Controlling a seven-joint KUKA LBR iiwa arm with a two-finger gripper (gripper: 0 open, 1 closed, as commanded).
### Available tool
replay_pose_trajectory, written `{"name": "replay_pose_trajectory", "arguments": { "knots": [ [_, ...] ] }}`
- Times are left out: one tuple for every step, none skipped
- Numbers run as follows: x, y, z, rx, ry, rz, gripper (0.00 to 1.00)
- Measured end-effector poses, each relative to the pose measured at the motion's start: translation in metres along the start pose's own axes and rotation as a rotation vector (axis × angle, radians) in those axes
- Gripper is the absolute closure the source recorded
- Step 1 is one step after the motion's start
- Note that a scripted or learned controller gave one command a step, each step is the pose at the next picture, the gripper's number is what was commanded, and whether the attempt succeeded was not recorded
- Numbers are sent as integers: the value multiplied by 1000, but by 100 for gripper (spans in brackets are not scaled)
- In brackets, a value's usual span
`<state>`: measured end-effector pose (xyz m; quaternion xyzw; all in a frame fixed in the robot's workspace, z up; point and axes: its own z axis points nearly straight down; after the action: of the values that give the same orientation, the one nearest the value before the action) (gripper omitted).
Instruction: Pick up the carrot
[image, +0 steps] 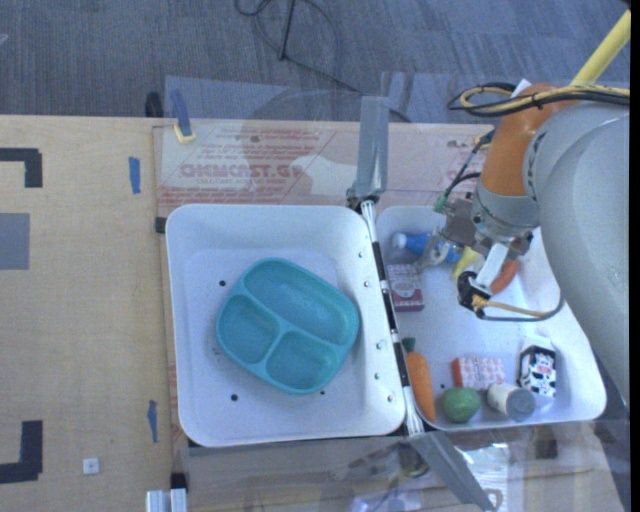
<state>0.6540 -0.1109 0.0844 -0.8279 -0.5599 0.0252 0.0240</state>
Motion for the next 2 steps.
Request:
{"name": "replay_pose_trajectory", "arguments": {
  "knots": [
    [4,2,-12,-20,0,-3,100],
    [49,-13,-101,-67,20,190,100]
  ]
}}
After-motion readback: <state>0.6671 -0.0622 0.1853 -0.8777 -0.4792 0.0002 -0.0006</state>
